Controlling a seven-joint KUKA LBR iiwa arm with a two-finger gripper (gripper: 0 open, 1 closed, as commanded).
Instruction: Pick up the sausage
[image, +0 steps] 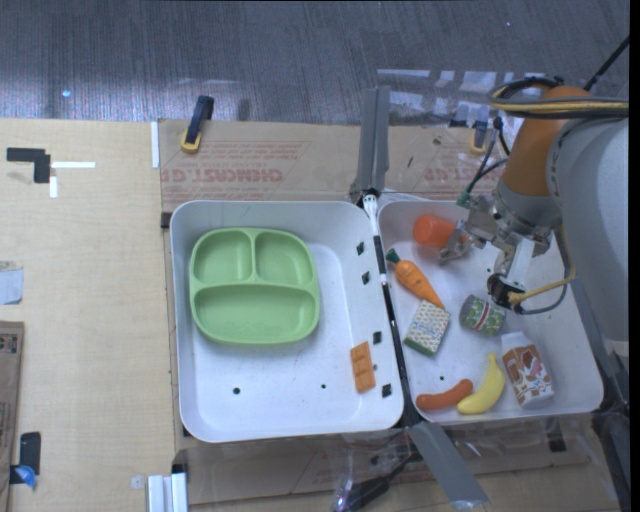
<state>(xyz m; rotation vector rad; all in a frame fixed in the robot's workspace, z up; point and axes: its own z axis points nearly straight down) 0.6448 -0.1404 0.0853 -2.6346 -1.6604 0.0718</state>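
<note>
The sausage (443, 396) is a reddish-brown link lying near the front edge of the right bin (575, 330), its right end touching a yellow banana (483, 388). My gripper (478, 258) hovers over the back of that bin, well behind the sausage, beside an orange round object (433, 230) and above a green can (483, 315). Its fingers stand spread and open, with nothing between them.
The right bin also holds a carrot (415, 280), a small patterned box (427, 328) and a juice carton (527, 373). In the left bin (190, 330) sit a green divided plate (255, 285) and a small orange piece (362, 367).
</note>
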